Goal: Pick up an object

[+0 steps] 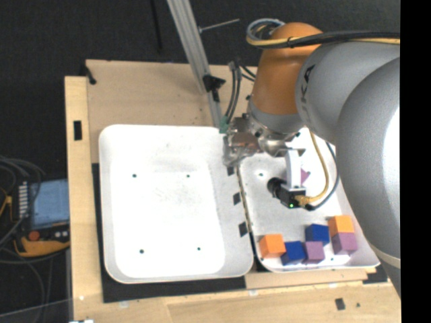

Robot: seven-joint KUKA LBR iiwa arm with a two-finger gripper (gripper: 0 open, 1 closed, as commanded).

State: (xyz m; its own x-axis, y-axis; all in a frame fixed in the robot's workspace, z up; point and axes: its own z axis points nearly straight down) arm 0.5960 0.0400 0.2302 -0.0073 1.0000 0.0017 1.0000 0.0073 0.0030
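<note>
My gripper (pixel 233 155) hangs over the far left corner of the right bin (pixel 259 194), close to the wall between the two bins. Nothing shows between or under it. The blocks lie well away, along the right bin's near edge: an orange block (pixel 272 245), a blue block (pixel 293 252), a purple block (pixel 314 251), a second blue block (pixel 317 233), a second orange block (pixel 340 225) and a second purple block (pixel 345 241). A small magenta piece (pixel 304 176) peeks out beside the wrist, mostly hidden.
The left bin (pixel 165 200) lies beside the right one on the wooden bench (pixel 135 86). A slanted metal rail (pixel 192 46) comes down from the back to near the gripper. The big grey arm covers the right bin's far right part.
</note>
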